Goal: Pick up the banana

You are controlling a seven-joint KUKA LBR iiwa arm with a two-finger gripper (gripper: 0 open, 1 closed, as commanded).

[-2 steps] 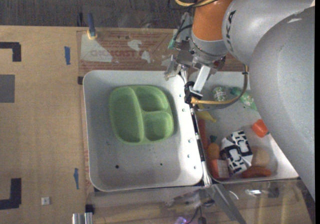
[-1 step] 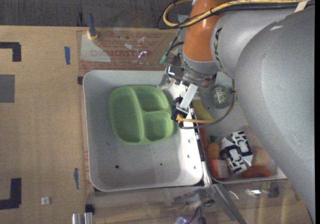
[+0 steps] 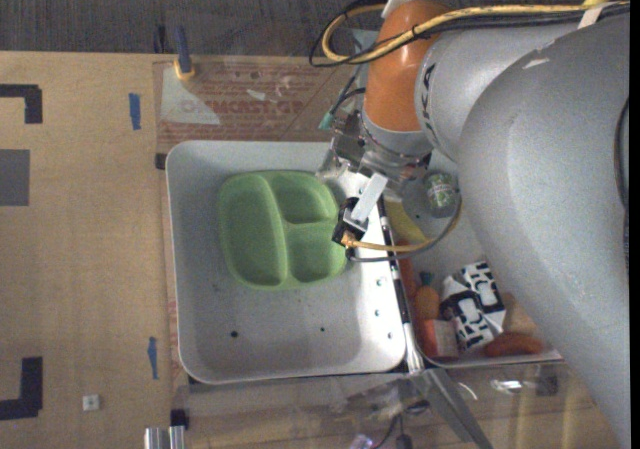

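Note:
A yellow curved piece, likely the banana (image 3: pixel 406 225), lies at the far left of the right bin (image 3: pixel 520 369), mostly covered by the arm. My gripper (image 3: pixel 378 180) hangs under the orange wrist band, over the wall between the two bins and just up-left of the banana. The wrist hides the tip of the gripper, and I see nothing held in it.
A green divided plate (image 3: pixel 280 227) lies in the left bin (image 3: pixel 260 347). The right bin holds a green-and-white round thing (image 3: pixel 439 193), an orange carrot (image 3: pixel 427 301), a black-and-white box (image 3: pixel 476 303) and a reddish thing (image 3: pixel 512 344). The arm covers much of the right bin.

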